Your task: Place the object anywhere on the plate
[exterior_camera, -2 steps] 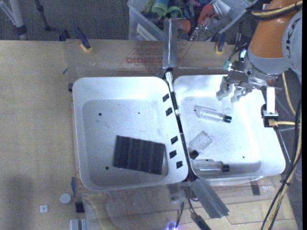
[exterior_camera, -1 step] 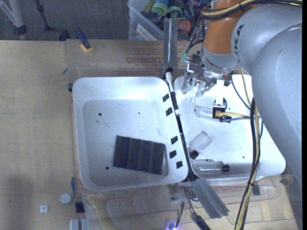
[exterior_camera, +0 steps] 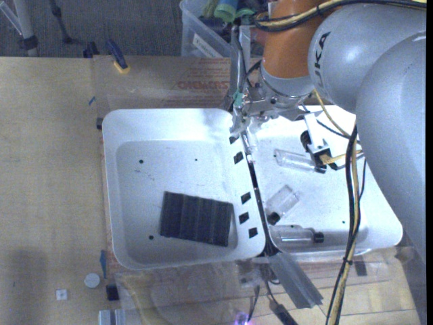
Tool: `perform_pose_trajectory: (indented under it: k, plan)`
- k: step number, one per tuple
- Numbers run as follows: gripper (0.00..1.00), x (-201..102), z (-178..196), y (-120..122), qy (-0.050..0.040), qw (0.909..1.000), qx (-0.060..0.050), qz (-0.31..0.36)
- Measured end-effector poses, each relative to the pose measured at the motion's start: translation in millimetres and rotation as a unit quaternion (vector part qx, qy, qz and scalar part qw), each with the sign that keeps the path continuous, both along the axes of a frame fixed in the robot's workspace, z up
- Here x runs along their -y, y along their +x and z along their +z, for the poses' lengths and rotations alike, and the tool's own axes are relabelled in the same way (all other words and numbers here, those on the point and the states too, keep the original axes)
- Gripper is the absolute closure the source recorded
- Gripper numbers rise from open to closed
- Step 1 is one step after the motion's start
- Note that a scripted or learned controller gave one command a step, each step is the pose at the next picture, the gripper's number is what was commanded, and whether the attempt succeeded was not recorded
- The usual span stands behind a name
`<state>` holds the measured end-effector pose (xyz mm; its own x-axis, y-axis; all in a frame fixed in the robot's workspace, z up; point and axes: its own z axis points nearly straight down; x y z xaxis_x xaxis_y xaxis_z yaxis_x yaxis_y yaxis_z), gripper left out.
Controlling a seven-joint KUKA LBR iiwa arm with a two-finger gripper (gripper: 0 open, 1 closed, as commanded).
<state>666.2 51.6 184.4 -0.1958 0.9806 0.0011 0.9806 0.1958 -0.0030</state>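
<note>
- Nearest, a small grey disc (exterior_camera: 91,280) lies on the tabletop (exterior_camera: 47,181), just off the left bin's near corner.
- A clear tube with a dark end (exterior_camera: 298,235) lies on its side along the near wall of the right bin (exterior_camera: 382,215).
- The left bin (exterior_camera: 128,131) holds a dark ridged slab (exterior_camera: 196,219), lying flat toward its near right corner.
- A squat clear piece (exterior_camera: 282,200) lies a little farther back in the right bin, close to the divide between the bins.
- Beyond it lies a second clear tube (exterior_camera: 292,159), also on its side.
- Which of these clear pieces is the task's object cannot be told; all three are in the right bin, well apart from the slab.
- The pincer (exterior_camera: 238,131) hangs over the far end of the divide, apart from the clear pieces; whether it is spread or pressed together cannot be told.
- Farthest back, off the tabletop, stands a crate of coloured toys (exterior_camera: 216,9).
</note>
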Motion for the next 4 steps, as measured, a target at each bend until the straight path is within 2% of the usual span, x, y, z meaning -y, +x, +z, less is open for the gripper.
perform_pose_trajectory:
  k: [1, 2, 3, 4]
  plan:
    - [1.0, -92, -14, 0, -0.0003, 0.9876, 0.002, -0.157]
    - [1.0, -59, 28, 0, -0.0006, 0.9952, 0.003, -0.098]
    - [1.0, -106, 78, 0, -0.0006, 0.9865, 0.002, -0.164]
    - [1.0, -175, 46, 0, -0.0004, 0.9744, 0.002, -0.225]
